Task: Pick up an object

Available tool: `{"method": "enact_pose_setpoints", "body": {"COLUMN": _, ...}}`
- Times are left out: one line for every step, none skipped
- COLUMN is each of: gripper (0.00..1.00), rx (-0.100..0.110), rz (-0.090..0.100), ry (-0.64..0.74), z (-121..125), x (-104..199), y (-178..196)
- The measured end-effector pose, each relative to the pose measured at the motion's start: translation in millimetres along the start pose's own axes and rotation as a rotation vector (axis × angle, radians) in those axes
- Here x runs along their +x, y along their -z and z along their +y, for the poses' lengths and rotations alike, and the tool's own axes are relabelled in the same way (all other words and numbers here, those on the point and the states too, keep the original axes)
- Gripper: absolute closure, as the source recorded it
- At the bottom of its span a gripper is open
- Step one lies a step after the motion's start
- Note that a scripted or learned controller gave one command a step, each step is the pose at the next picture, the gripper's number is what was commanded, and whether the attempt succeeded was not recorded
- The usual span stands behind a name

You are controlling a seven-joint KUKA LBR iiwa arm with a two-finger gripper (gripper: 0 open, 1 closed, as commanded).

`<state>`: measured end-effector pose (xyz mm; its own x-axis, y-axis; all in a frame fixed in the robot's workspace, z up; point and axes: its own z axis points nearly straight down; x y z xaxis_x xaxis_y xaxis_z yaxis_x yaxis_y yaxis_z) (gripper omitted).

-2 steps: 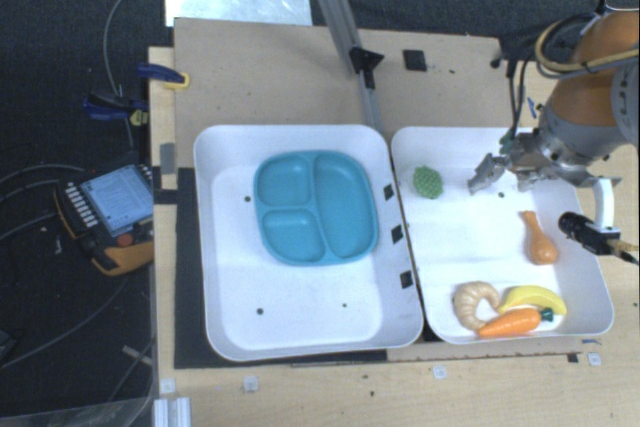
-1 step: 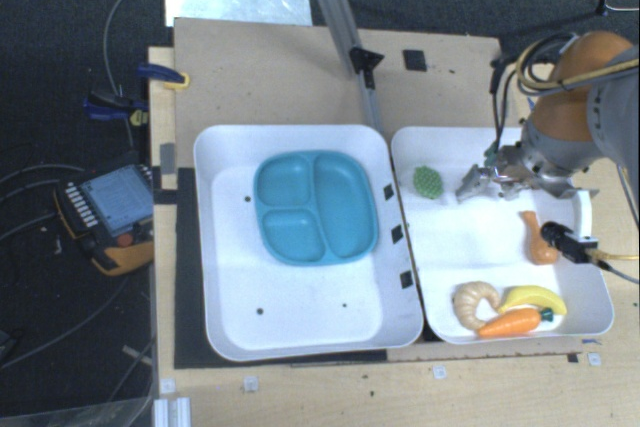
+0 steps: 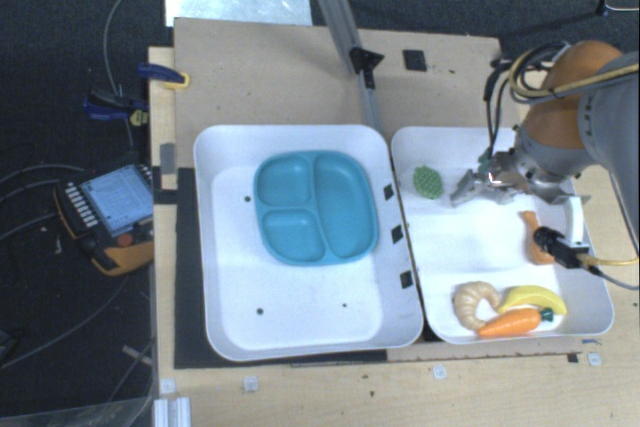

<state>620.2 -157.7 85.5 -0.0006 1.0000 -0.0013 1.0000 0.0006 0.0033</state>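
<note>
Landmark for all places: the right bin (image 3: 500, 245).

1. Near corner of the right bin: a carrot (image 3: 510, 322), a banana (image 3: 535, 298) and a pale croissant-like piece (image 3: 472, 300), touching one another in a heap against the near wall. Likely they gathered there from tipping or dropping; packed so close, any one would be awkward to take alone.

2. Right wall of the right bin: a small orange piece (image 3: 537, 240), partly covered by a black fitting on the arm.

3. Middle to far part of the right bin: the pincer (image 3: 470, 187), held low over the bin floor and pointing toward the left wall. Its fingers look slightly spread with nothing between them. It seems aimed at the item below.

4. Far left of the right bin: a green knobbly object (image 3: 428, 181), lying alone just beside the pincer tips, apart from them. Judged the likeliest pick, being clear all round.

5. Left of the right bin: the left bin (image 3: 230, 295), touching it, holding a blue divided plate (image 3: 316, 207) with three bare compartments.

6. Beneath both: the worktop (image 3: 260, 65).
</note>
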Motion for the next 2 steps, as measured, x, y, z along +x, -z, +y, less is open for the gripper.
{"method": "enact_pose_setpoints", "body": {"gripper": 1.0, "rx": -0.007, "rz": -0.001, "ry": 0.001, "z": 2, "x": 0, "y": 13}}
{"method": "enact_pose_setpoints", "body": {"gripper": 1.0, "rx": -0.003, "rz": 0.0, "ry": 0.002, "z": 7, "x": -6, "y": 59}}
